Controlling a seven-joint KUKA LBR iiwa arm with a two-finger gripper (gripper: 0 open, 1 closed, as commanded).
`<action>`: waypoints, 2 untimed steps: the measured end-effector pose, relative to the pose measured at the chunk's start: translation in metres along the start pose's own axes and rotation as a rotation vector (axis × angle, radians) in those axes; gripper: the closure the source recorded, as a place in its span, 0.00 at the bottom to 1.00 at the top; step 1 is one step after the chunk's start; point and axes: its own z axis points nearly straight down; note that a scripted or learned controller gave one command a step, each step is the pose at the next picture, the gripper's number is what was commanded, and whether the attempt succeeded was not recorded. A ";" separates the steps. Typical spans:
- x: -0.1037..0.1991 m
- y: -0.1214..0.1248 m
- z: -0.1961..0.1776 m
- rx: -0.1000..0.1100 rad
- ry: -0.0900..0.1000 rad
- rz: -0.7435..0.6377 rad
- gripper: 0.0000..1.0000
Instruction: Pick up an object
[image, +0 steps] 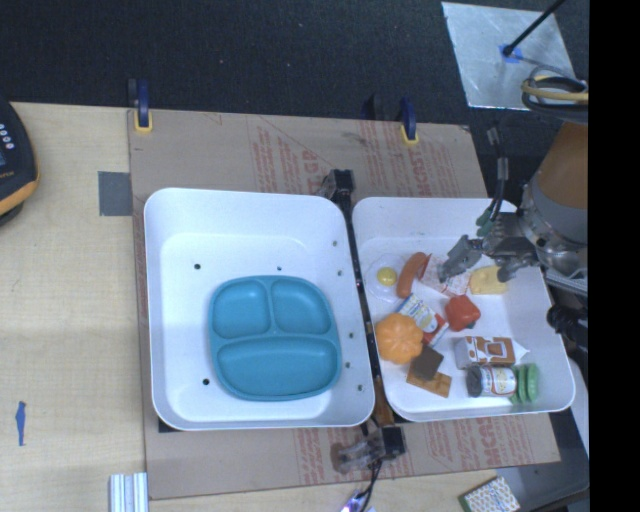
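My gripper hangs over the back part of the right bin, with its fingers spread apart and nothing held between them. A pale yellow piece lies just below the gap. Around it in the bin lie a red-orange sausage, a small yellow and white round piece, a red toy vegetable, an orange fruit, a brown block, a small carton, a can and a green item.
The left bin holds a blue divided plate. The grey arm with its orange band comes in from the right over the right bin's far edge. Clamps join the bins at the middle.
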 end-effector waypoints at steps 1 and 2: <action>0.013 0.060 0.071 0.001 -0.002 -0.003 0.00; 0.009 0.089 0.160 -0.006 -0.005 -0.003 0.00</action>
